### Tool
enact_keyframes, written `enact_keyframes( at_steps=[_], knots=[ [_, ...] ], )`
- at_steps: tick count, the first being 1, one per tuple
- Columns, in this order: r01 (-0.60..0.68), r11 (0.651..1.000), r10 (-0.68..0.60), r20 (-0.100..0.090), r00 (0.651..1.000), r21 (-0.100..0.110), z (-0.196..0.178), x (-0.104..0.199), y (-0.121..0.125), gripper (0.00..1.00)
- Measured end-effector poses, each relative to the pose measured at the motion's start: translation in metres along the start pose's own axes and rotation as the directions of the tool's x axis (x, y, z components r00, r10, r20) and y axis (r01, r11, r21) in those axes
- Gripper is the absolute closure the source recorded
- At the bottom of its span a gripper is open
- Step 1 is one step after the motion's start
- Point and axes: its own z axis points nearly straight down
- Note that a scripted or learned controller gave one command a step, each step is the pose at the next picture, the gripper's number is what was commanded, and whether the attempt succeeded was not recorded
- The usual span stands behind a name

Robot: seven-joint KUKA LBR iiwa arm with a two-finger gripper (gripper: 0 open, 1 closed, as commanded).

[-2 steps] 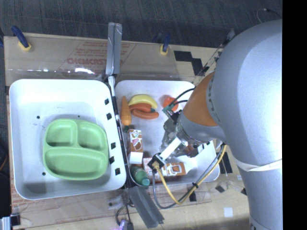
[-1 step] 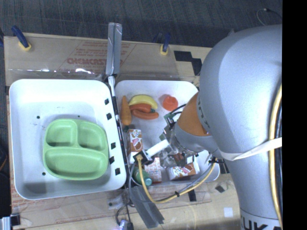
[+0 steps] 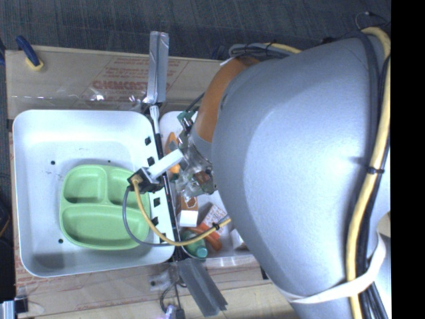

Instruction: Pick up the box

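The grey arm [image 3: 299, 158] with its orange band [image 3: 214, 105] covers most of the right bin [image 3: 226, 259]. Its gripper [image 3: 191, 178] hangs low over the right bin's left side, close to the divider between the bins. Just below it lies a small box [image 3: 214, 214] with white and orange print, next to a small white block [image 3: 188, 218]. I cannot tell whether the gripper touches either one. Much of the right bin's contents is hidden under the arm.
The left bin [image 3: 40, 145] holds a green divided plate [image 3: 99, 208]. A yellow cable [image 3: 156, 228] loops from the gripper over the divider. Orange and green items [image 3: 202, 241] lie at the right bin's near edge. Metal brackets [image 3: 158, 65] stand at both ends of the divider.
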Motion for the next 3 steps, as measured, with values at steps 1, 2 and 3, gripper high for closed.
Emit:
enact_keyframes(
  at_steps=[1,2,3],
  knots=[
    [-0.023,1.0,0.023,0.004,1.0,0.001,0.005,-0.062,0.046,1.0],
    [-0.036,0.999,0.036,-0.006,0.999,-0.022,0.034,-0.03,-0.031,1.0],
    [-0.071,0.997,0.07,-0.014,0.997,-0.037,0.041,-0.025,-0.036,1.0]
  ],
)
